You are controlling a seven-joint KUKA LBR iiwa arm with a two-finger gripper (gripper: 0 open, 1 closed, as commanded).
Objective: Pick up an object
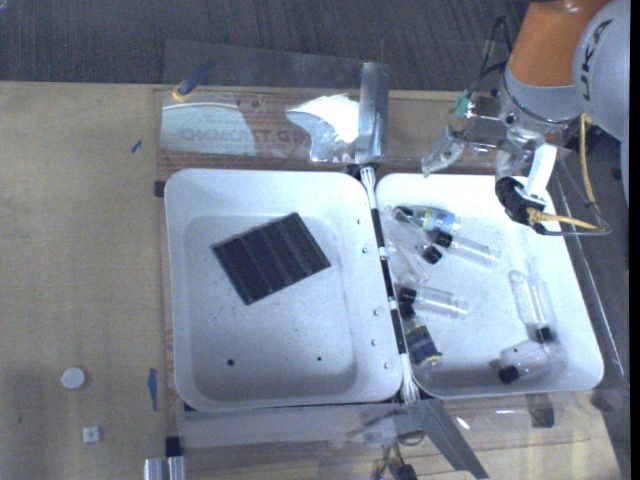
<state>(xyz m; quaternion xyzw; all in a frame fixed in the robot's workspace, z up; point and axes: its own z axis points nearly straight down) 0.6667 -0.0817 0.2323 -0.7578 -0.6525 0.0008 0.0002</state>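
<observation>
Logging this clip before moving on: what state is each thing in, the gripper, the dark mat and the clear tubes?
gripper: above the right bin's back edge, holding nothing.
dark ribbed mat: lying flat in the left bin, skewed.
clear tubes: lying on their sides, scattered in the right bin.

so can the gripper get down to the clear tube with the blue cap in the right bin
Probably yes: the tube lies uncovered near the right bin's far end, and the gripper sits above that bin's far rim, with nothing between them.
</observation>
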